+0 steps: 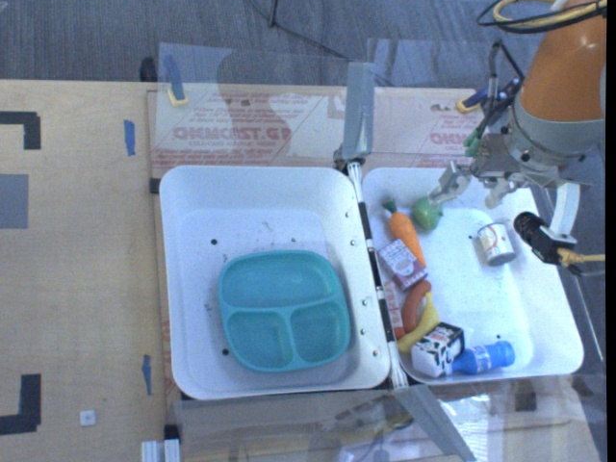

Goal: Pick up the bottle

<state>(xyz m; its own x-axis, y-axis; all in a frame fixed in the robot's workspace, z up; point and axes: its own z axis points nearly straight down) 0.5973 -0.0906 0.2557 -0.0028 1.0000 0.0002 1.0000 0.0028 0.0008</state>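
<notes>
The bottle is blue and lies on its side at the front edge of the right bin, touching a black-and-white carton. My gripper hangs over the back of the right bin, far behind the bottle, under the orange-banded wrist. Its two fingers are spread apart and open, with nothing between them.
The right bin also holds a small can, a green fruit, a carrot, a pink packet, a sausage and a banana along its left wall. A teal divided plate lies in the left bin.
</notes>
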